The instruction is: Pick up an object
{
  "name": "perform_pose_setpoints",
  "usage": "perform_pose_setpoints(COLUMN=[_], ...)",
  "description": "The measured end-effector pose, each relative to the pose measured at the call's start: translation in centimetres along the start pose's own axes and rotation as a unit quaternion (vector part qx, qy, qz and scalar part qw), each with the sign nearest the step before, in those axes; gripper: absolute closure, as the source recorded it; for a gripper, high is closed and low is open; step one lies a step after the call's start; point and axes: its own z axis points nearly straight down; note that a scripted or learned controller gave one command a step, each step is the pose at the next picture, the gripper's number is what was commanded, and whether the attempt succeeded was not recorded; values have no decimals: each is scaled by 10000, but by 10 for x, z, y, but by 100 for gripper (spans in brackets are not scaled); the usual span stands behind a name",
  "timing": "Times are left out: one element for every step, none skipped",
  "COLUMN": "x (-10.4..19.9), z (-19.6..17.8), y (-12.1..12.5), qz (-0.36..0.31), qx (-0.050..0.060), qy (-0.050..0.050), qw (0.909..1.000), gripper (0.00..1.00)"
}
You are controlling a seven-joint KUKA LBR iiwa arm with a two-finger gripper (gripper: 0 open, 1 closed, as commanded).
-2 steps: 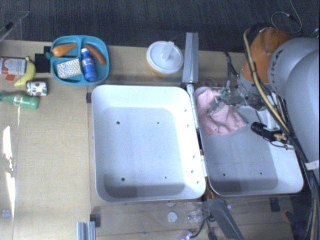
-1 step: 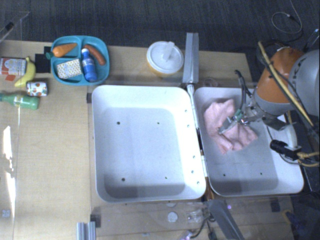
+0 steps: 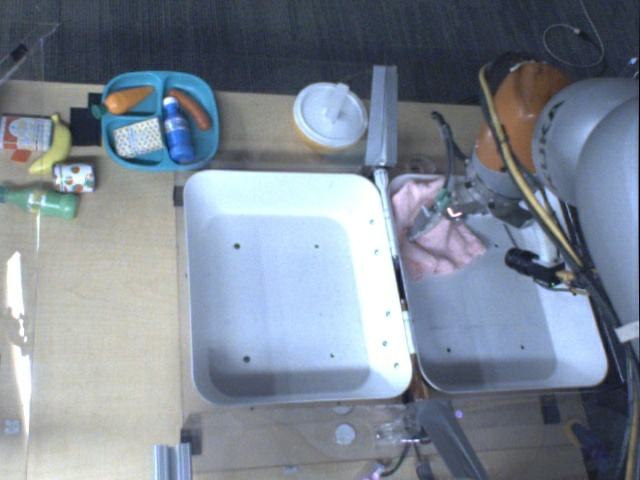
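Pink cloth (image 3: pixel 436 236) lies crumpled in the back left corner of the right bin (image 3: pixel 520 358), just right of the left bin (image 3: pixel 290 288). Gripper (image 3: pixel 447 211) sits down on the cloth's right half; its opening cannot be told.

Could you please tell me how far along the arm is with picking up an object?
Done: the claw has reached the pink cloth in the right bin. In hand: it sits on the cloth's upper edge; a grip isn't discernible. Left: lifting the cloth, which lies in the bin.
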Motion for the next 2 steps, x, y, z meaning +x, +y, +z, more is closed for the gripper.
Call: perform_pose_setpoints(x=[1,34], z=[-12,-95], y=[3,30], qz=[-17,-1331], qx=[-23,35], qy=[-1,27], qw=[10000,9911], gripper=[100,100])
